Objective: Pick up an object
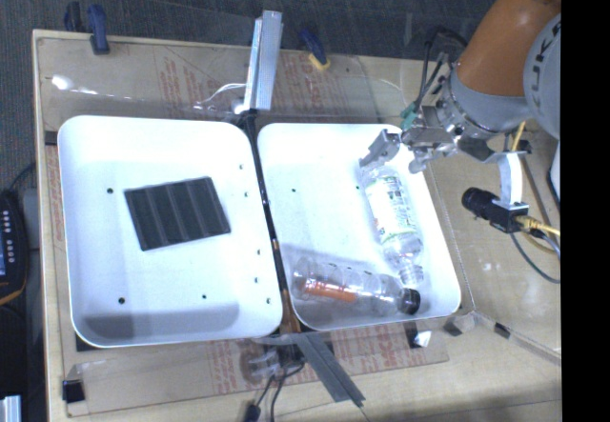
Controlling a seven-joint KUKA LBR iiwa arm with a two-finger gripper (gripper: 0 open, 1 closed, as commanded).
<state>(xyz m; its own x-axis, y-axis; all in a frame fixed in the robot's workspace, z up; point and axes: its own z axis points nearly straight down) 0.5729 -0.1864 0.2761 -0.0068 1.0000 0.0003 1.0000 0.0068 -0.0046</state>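
My gripper (398,151) hangs over the far right part of the right bin (315,163), its two fingers spread apart with nothing between them. Just below it a clear plastic bottle with a white label (393,211) lies lengthwise along the bin's right side. A second clear bottle with orange inside and a black cap (348,285) lies across the bin's near edge. A dark ribbed rectangular pad (177,211) rests flat in the left bin (95,296).
A metal upright post (263,63) stands behind the divide between the two bins. Blue clamps (97,28) sit on the bench's far edge. A black cylindrical fitting with cables (491,206) lies right of the right bin.
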